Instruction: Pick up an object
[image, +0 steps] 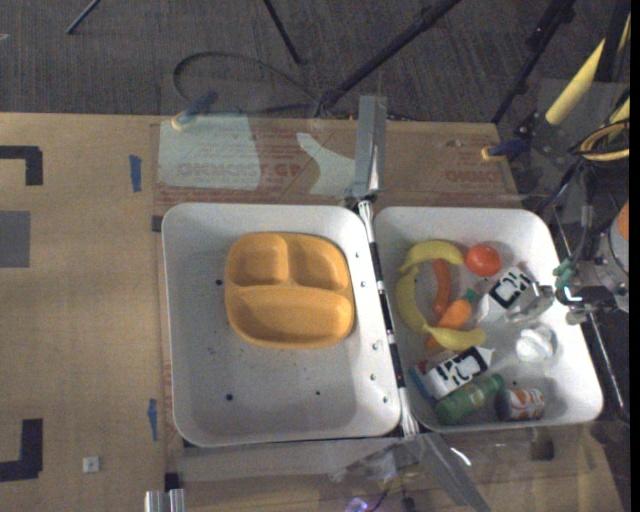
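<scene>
The right bin holds several small objects. A yellow banana lies at the back, and a second banana curves down the left side. A red tomato sits beside a white block with a black mark. An orange carrot lies in the middle, with a clear cup to its right. At the front are a black-and-white carton, a green bottle and a small can. My gripper hangs over the bin's right rim, holding nothing that I can see.
The left bin holds an orange divided plate near its back. A metal divider runs between the bins. Cables and dark stands crowd the right edge by the arm.
</scene>
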